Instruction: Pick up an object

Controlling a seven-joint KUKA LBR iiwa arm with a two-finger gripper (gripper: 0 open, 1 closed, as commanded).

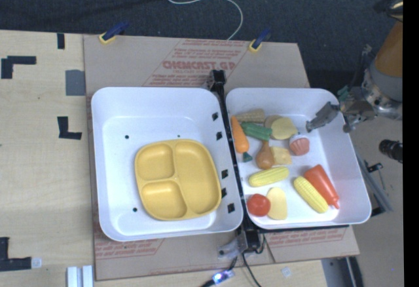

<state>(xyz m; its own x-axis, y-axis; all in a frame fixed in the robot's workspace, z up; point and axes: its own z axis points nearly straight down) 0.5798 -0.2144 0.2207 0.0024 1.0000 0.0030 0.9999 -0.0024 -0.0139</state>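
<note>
The right bin point(340, 154) holds several toy foods. Among them are an orange carrot point(240, 135), a green vegetable point(257, 131), a pale yellow round piece point(283, 127), a small red-and-white piece point(300, 145), a brown pear point(264, 158), two corn cobs point(268, 177) point(310, 194), a long red pepper point(323, 184), a red tomato point(258, 204) and a yellow slice point(278, 204). My gripper point(335, 117) hangs over the bin's upper right part, open, with nothing between its fingers. One grey finger point(320, 116) points toward the small red-and-white piece.
The left bin point(111, 148) holds a yellow divided plate point(177, 179). A black hinge strip point(226, 148) separates the two bins. Both sit on a cardboard sheet point(190, 63) with two clips at its far edge. A white cable point(209, 4) lies behind.
</note>
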